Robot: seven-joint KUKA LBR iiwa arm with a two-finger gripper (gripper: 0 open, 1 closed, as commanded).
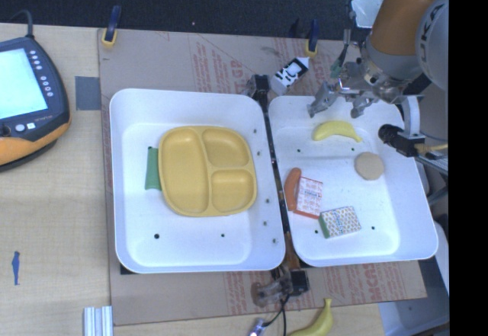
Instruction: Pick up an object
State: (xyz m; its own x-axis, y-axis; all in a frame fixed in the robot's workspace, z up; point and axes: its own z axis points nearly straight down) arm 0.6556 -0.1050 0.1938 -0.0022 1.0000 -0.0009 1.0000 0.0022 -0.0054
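Observation:
In the right bin (396,239) lie a yellow banana (336,130) near the back, a round tan cookie-like piece (370,166) to its right, an orange carrot-like stick (292,185), a small white and red packet (309,195) and a patterned block (340,221). My gripper (340,104) hangs just above and behind the banana at the bin's far edge. Its two fingers are spread apart with nothing between them.
The left bin (130,174) holds a yellow divided plate (206,170) lying over a green item (152,168). A teach pendant (27,98) sits at the far left. A second banana (316,321) lies on the bench in front of the bins.

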